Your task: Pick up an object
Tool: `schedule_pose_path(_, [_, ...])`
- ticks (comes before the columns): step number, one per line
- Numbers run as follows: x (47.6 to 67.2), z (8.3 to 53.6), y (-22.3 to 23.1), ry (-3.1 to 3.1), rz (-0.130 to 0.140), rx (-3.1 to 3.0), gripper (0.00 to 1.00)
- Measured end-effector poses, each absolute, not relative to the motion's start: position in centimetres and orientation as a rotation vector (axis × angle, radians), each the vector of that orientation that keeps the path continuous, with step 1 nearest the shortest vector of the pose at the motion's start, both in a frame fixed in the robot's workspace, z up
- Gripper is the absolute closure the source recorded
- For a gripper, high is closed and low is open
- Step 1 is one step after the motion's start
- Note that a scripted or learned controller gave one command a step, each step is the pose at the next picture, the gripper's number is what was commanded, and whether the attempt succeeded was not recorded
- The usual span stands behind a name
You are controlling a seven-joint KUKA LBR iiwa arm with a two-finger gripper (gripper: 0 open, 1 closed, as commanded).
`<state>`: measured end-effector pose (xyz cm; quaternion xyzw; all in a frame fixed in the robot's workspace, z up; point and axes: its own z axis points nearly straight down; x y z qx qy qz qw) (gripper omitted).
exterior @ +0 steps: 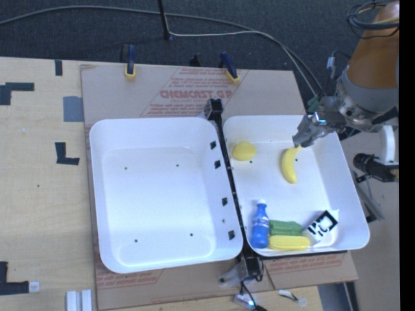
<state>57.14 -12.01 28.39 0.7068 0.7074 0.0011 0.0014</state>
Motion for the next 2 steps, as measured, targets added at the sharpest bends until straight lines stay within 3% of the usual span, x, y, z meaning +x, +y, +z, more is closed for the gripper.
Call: schedule_pose_path(2, [57.2,27.0,-0.2,2.228,0.000,2.217,1.00])
